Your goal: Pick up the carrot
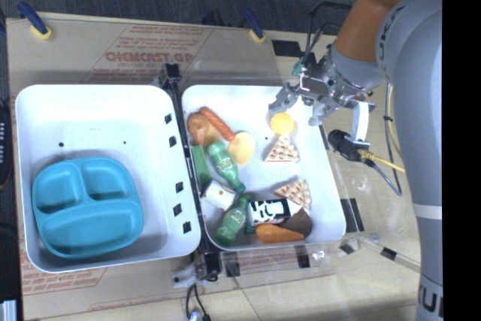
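The carrot (279,234), orange and tapered, lies flat along the near wall of the right bin (328,162), beside a dark brown piece (300,222). My gripper (298,108) hovers over the bin's far right corner, well away from the carrot, open with its fingers spread. A small round yellow item (282,122) sits just under the left finger and is not gripped.
The right bin also holds two waffle wedges (282,150) (295,192), green bottles (225,165), a red sausage (216,122), a yellow fruit (242,148) and a black-and-white carton (268,210). In the left bin (45,105) sits a blue divided tray (86,203).
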Available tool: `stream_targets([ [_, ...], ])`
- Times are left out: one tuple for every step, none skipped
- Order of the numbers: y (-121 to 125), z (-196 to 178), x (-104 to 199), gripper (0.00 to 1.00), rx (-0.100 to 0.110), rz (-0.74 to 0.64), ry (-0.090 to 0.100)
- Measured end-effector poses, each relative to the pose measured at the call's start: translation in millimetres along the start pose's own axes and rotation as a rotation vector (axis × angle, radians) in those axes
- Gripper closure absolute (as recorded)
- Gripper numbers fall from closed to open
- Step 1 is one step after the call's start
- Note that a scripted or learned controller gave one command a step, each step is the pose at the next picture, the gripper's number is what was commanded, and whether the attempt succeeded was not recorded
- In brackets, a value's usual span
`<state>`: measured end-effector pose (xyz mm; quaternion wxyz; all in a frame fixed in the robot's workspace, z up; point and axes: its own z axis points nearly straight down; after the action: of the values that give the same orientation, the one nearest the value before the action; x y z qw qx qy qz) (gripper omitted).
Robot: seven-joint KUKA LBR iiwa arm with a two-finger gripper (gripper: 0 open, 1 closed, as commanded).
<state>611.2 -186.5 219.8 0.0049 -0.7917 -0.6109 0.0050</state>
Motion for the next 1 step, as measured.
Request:
stream_targets([
  [19.3, 105.2, 11.6, 0.0, 0.007, 0.169, 0.001],
])
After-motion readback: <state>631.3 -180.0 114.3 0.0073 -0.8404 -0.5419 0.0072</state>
